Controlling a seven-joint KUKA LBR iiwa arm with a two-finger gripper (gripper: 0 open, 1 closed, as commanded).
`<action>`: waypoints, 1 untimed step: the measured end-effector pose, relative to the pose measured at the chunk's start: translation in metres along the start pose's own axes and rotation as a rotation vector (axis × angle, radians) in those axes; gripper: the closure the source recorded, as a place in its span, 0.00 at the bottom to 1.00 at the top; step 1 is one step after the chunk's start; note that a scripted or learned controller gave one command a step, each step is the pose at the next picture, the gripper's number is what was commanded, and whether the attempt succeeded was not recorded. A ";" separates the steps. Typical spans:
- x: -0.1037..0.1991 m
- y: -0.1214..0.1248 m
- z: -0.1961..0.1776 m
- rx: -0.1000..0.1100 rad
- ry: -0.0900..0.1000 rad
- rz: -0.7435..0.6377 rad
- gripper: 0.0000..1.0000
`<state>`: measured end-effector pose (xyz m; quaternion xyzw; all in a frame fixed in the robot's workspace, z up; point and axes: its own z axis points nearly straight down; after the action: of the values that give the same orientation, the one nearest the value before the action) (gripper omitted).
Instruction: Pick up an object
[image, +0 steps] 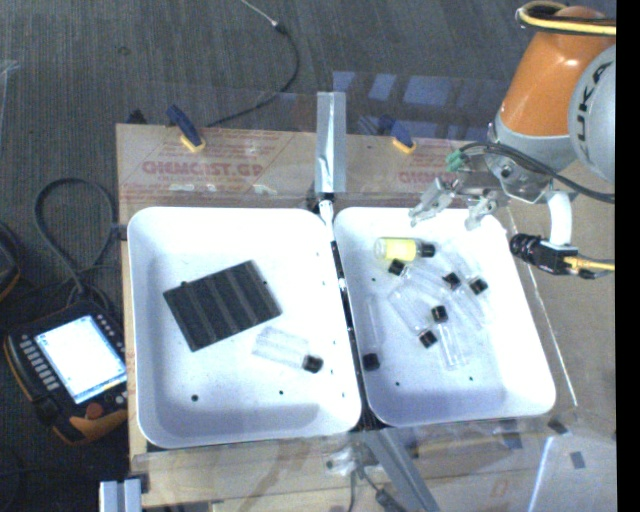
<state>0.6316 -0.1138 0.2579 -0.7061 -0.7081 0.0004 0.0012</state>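
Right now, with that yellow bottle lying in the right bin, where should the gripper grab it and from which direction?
Probably across the middle of the yellow bottle's body, coming straight down from above. It lies on its side near the right bin's back wall, black cap pointing right, so the fingers would best close across its short width. The gripper hangs just above and right of it. A clear vial lies close in front.

1. The two white bins look like smooth, slightly glossy plastic.
2. The ribbed black panel in the left bin is matt.
3. The small bottles in the right bin are clear, glossy plastic with black caps.
4. The yellow bottle looks opaque and smooth.
5. The bench board at the far side looks like bare wood.
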 end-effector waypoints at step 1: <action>-0.043 0.021 0.151 0.010 -0.001 0.015 0.00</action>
<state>0.6527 -0.1562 0.1068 -0.7116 -0.7026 0.0043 0.0043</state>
